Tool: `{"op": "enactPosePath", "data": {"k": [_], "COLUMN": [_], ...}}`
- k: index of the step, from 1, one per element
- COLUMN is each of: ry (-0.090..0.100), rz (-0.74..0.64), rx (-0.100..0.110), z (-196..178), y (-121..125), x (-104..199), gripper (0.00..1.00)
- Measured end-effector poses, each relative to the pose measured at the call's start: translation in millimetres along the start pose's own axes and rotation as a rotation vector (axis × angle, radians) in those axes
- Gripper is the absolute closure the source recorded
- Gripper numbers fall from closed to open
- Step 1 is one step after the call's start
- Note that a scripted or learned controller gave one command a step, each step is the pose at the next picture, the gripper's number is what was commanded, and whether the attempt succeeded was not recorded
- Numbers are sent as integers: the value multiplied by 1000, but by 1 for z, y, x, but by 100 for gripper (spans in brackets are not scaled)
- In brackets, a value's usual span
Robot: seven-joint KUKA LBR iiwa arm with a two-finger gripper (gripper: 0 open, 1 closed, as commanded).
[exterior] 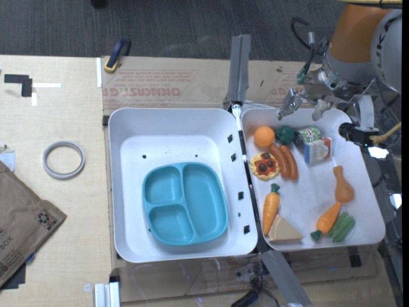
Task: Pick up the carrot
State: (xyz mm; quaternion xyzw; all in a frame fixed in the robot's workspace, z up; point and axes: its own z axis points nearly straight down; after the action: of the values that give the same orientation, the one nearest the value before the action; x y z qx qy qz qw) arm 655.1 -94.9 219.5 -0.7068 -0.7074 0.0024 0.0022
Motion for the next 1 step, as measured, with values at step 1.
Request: {"op": "enactPosePath", "data": {"k": [1], "ry": [0], "rz": [18], "rx": [-5], "z": [118], "y": [-50], "x": [-3], "gripper": [0]}}
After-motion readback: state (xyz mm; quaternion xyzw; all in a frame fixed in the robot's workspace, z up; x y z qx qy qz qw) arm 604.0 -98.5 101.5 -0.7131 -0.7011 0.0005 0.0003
